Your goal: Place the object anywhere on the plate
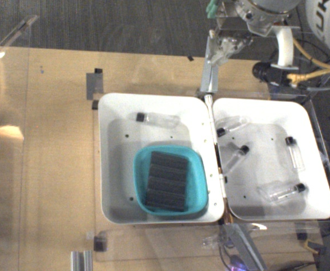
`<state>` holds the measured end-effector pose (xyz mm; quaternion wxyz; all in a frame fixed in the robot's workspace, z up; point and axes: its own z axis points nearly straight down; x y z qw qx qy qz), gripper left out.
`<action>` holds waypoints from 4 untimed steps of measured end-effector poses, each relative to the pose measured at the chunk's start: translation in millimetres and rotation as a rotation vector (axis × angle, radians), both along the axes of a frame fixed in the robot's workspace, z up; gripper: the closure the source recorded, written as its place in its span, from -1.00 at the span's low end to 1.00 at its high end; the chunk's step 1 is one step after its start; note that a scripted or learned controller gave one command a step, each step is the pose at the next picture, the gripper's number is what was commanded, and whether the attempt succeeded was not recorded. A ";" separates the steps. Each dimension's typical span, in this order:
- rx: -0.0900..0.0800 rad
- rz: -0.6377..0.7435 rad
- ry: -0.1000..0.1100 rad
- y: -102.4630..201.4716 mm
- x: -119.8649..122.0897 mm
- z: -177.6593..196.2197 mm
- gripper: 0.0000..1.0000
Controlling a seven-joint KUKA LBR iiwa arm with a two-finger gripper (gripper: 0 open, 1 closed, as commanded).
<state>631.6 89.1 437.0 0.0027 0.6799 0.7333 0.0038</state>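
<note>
**Vials in both bins, plate in left bin**

One clear vial (156,118) lies in the left bin (111,151), at twelve o'clock from the teal plate (196,176), apart from it. The plate carries a dark ridged block (166,180). Four vials lie in the right bin (317,151). The gripper (221,44) hangs above the bins' far edge; whether it grips anything I cannot tell.

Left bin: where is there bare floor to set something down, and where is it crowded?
In the left bin, bare floor runs along the left wall beside the teal plate, and in a strip between the plate and the clear vial near the far wall. The near right corner is crowded: the plate, with a black ridged block on it, sits there.
</note>
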 end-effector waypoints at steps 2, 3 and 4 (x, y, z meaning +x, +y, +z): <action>-0.004 0.228 -0.005 -58.4 -84.9 1.0 1.00; -0.003 0.310 0.003 -56.9 -99.7 -184.6 1.00; -0.003 0.309 0.003 -56.9 -99.6 -184.4 -1.00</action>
